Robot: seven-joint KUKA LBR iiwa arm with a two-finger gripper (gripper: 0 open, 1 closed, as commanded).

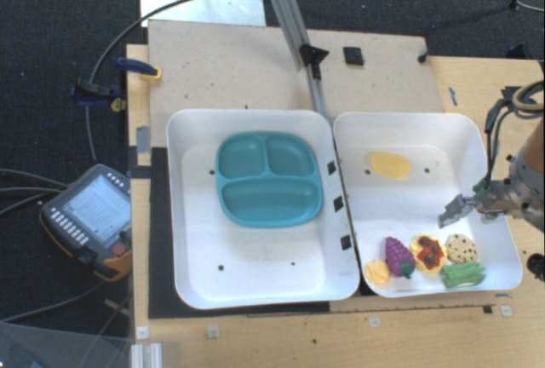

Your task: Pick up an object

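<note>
Left bin: teal divided plate toward its far edge. Right bin: yellow piece near far edge; along near edge, orange piece, purple grapes, pizza slice, cookie, green vegetable. Gripper above right edge; grip state: cannot tell.

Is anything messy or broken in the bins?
Nothing looks broken or spilled. The teal plate lies flat in the left bin. The toy foods huddle in the right bin's near corner, except one yellow piece lying off by itself. The gripper is over that bin's right side.
</note>
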